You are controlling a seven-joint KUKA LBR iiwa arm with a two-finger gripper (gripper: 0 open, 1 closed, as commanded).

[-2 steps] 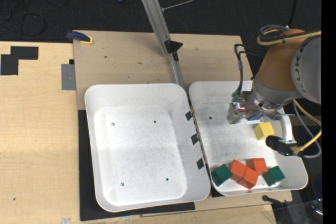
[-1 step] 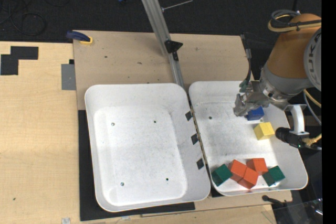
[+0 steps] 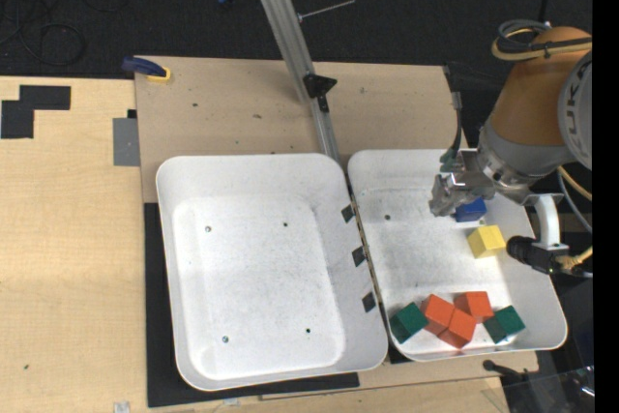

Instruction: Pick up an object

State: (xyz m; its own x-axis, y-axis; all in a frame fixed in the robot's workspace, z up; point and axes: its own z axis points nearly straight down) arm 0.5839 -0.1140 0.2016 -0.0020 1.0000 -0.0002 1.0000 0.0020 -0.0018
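where the right bin [image 3: 406, 171] holds matte cubes | metal pincer [image 3: 451, 199] beside blue block [image 3: 471, 209] | pincer state: cannot tell

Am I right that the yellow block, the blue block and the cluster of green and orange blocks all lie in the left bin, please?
Not quite: they lie in the right bin, as the camera view shows. The yellow block, the blue block under the gripper, and the cluster of green and orange blocks are all there, not in the left bin.
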